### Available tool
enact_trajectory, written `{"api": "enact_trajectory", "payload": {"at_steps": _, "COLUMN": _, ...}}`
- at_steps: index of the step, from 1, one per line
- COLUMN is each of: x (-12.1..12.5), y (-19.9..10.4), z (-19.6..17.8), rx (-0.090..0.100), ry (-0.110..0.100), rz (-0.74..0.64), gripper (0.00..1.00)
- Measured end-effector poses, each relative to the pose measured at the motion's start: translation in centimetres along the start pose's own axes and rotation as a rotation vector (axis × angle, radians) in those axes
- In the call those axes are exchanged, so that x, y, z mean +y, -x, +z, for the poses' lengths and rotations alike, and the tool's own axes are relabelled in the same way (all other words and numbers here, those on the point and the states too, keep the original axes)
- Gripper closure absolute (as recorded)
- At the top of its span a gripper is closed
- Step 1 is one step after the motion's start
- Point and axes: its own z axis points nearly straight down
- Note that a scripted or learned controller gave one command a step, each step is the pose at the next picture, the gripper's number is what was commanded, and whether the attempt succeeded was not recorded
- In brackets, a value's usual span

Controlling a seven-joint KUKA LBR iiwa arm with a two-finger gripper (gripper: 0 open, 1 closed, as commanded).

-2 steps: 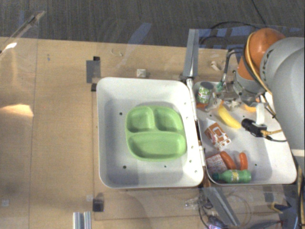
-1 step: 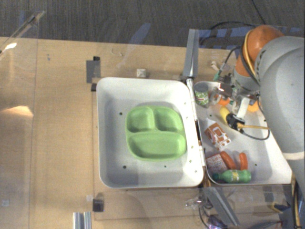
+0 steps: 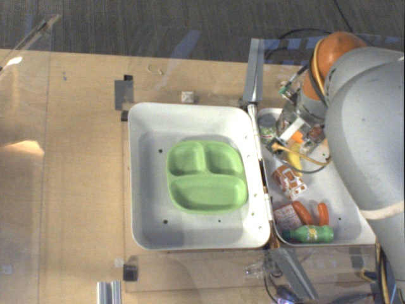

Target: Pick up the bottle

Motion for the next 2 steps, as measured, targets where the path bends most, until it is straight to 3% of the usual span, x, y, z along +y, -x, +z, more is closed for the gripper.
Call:
{"api": "enact_trajectory", "payload": {"at_steps": 1, "x": 0.1, "y": -0.5, "z": -1.2, "rx": 0.015, "ry": 0.018, "rz": -0.010, "gripper": 1.00}}
{"api": "enact_trajectory", "payload": {"at_steps": 2, "x": -9.5, "y": -1.5, "z": -8.3, "rx": 0.021, "ry": 0.008, "rz": 0.360, "gripper": 1.00}}
